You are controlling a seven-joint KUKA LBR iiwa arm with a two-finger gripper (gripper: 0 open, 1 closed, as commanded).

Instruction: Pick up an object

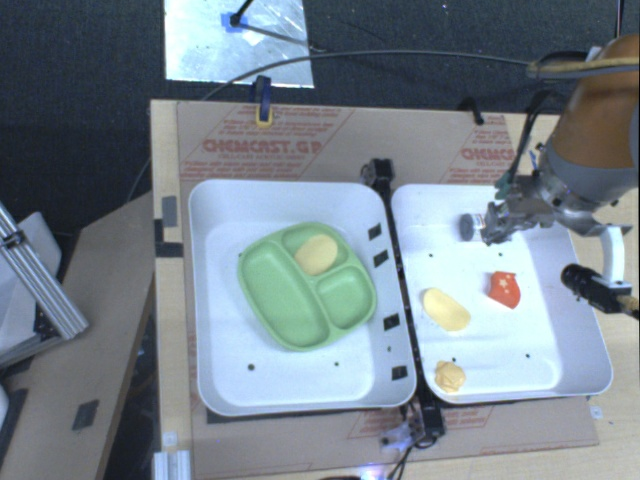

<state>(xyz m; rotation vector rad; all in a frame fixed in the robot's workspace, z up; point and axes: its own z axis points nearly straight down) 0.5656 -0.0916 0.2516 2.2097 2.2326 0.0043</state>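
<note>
Gripper (pixel 483 230) position is over the upper part of the right bin (pixel 585 368), above bare white floor, with nothing seen between its tips; whether it is parted or closed cannot be told from this slant. Three candidates are seen in that bin: a red piece (pixel 504 289) nearest the tool, a pale yellow oval (pixel 446 309) near the bin's middle, and a small yellow lump (pixel 449 375) by the front wall. A yellow item (pixel 317 254) is also seen on the green divided plate (pixel 290 308) in the left bin (pixel 225 368). The red piece is judged the easiest target. A centred, vertical descent is advised, with closure made only once the piece is straddled.
</note>
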